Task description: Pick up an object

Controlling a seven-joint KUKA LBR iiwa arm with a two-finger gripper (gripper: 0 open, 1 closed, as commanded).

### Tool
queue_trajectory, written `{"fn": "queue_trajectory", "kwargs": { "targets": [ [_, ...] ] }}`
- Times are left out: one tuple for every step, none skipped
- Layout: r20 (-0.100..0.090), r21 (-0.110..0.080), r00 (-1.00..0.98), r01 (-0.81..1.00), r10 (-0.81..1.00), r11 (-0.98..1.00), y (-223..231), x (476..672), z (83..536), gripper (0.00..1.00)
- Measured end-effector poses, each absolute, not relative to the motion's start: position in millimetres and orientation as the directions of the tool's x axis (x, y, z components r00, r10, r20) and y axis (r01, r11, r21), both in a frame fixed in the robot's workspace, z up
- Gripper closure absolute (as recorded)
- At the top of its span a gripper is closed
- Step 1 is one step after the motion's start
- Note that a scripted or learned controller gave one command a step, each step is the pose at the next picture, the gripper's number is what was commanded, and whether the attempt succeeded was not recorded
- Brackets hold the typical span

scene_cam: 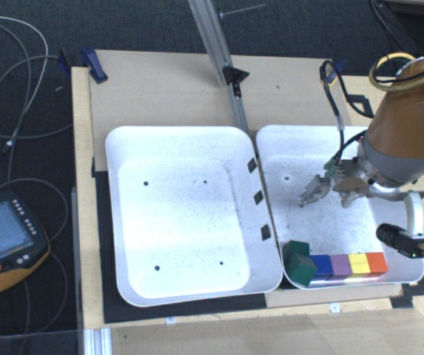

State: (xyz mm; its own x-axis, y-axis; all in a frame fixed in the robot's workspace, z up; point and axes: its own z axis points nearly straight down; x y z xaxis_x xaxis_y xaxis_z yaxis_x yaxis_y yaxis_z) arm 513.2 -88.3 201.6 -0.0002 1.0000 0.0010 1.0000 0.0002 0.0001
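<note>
Gripper spread, nothing pinched, over bare right bin floor. Steer toward green block, descend square, then close.

No legible text, labels, nos. — none readable

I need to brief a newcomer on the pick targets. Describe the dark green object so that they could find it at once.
Start at the right-hand white bin, the one the arm reaches into. Follow its near edge to a row of coloured blocks: blue, purple, yellow, orange. The dark green object sits at that row's left end, by the bin's corner, bulkier and darker than the bright, square blocks.
</note>
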Motion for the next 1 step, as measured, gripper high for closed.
{"fn": "queue_trajectory", "kwargs": {
  "targets": [
    [-0.003, 0.010, 0.002, 1.000, 1.000, -0.002, -119.4, 481.2, 300.7, 0.00]
  ]
}}
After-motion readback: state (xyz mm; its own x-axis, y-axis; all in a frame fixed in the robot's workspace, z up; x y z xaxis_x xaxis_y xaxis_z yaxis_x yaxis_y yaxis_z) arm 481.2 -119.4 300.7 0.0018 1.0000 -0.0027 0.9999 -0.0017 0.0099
